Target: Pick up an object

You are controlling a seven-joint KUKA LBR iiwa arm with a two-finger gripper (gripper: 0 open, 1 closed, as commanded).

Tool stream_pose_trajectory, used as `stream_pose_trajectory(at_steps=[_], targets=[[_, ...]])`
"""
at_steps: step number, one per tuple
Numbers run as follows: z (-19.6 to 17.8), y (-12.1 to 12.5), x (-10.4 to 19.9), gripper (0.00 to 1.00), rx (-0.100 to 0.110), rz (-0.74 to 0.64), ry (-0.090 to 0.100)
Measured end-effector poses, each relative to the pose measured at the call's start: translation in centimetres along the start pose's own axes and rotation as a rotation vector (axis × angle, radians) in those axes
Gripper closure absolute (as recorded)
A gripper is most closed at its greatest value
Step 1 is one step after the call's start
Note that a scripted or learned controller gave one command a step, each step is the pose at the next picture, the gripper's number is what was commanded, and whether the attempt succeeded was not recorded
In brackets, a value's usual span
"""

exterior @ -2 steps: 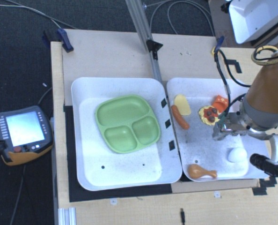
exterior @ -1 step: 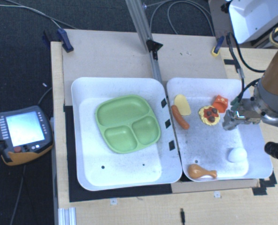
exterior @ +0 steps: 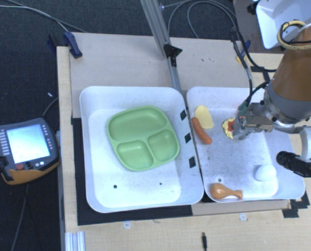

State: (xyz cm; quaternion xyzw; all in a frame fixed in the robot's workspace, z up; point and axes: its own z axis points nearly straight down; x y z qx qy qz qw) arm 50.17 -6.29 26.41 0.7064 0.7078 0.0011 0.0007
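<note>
In the right bin (exterior: 234, 171) lie a yellow wedge-shaped piece (exterior: 203, 116), an orange-red sausage (exterior: 201, 130), a white egg-like ball (exterior: 264, 172) and a tan drumstick (exterior: 225, 192). A small yellow and red object (exterior: 229, 127) sits in the upper middle of that bin. My gripper (exterior: 239, 128) is down right beside this small object, touching or nearly touching its right side. The arm reaches in from the right.
The left bin (exterior: 98, 182) holds a green divided plate (exterior: 143, 137). A metal pole (exterior: 155, 20) rises from the seam between the bins. A teach pendant (exterior: 24, 149) lies left of the bench. Cables hang near the arm.
</note>
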Motion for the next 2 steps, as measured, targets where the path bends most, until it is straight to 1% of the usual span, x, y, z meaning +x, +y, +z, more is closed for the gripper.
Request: stream_pose_trajectory(at_steps=[1,2], targets=[[1.2,2.8,5.4,1.00,0.000,-0.005,0.001],[1.7,5.7,9.9,1.00,0.000,-0.004,0.001]])
